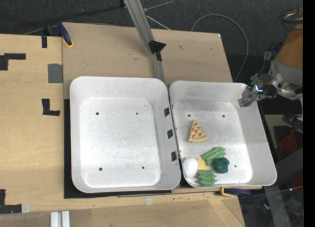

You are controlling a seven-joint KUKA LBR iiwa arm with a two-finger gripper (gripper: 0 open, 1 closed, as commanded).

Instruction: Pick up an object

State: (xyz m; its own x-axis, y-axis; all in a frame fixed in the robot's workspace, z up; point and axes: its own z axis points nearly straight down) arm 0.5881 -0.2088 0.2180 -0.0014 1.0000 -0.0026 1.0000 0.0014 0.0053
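Observation:
In the right bin (231, 93) lie several small toy foods. A tan pizza-slice-shaped piece (196, 132) rests near the bin's middle. At the front edge sit a white egg-like ball (190, 165), a yellow piece (201, 163), a light green leafy piece (213, 154), a dark green round piece (221, 165) and another green piece (206, 177), bunched together. My gripper (247, 98) hangs over the bin's back right corner, well away from the toys, with nothing seen between its fingers.
The left bin (118, 85) stands beside the right one. A grey metal pole (140, 16) slants in from the top to the gap between the bins. A black cable (231, 26) loops behind the bench.

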